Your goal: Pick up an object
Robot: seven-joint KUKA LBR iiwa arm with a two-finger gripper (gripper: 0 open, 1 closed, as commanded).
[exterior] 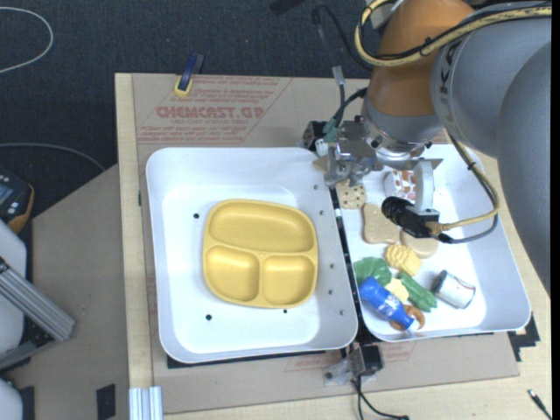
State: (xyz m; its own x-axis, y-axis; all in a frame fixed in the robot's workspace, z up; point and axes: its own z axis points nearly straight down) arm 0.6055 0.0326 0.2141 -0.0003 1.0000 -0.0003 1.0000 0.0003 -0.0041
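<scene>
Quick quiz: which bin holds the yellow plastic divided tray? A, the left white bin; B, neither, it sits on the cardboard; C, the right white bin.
A: the yellow plastic divided tray lies flat inside the left white bin, while the right white bin holds the small toys.

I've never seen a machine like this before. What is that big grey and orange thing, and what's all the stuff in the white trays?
That big thing is a robot arm. It reaches in from the right, and one camera above the bench looks down on it at a slant. At its end is a gripper, a two-fingered hand, hanging over the top left corner of the right bin. I can't tell if its fingers are open or shut.

The left bin holds a yellow divided plate. The right bin holds a pile of small toys: a blue bottle, something green and leafy, tan pieces that may be toy food, and a small white and grey cylinder. The robot is meant to pick one up.
</scene>
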